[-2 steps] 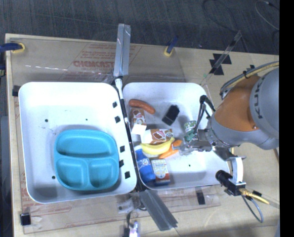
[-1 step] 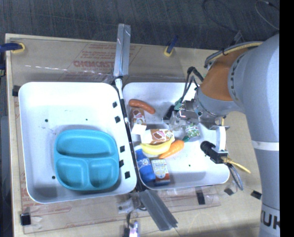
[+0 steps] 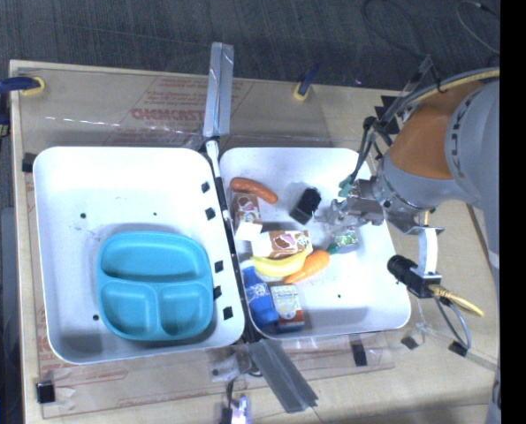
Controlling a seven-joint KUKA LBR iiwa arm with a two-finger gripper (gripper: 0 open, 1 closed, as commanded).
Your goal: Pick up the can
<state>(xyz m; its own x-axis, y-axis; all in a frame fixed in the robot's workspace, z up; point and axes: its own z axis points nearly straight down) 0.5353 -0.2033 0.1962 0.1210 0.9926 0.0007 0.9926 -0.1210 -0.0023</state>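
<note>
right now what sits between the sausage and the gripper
A small black object, lying between the sausage and the gripper, seen in the camera view.

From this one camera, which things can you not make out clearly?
- Claw: too small and cluttered to read its state or whether it grips anything.
- Item beneath the claw: partly covered, unidentifiable.
- Blue object: wedged under packets at the right bin wall.
- Arm: cut off by the frame edge.

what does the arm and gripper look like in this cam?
Thick grey arm with an orange band above the wrist. Metal two-finger gripper on a grey wrist block. Thin black cables run along the wrist.
</note>
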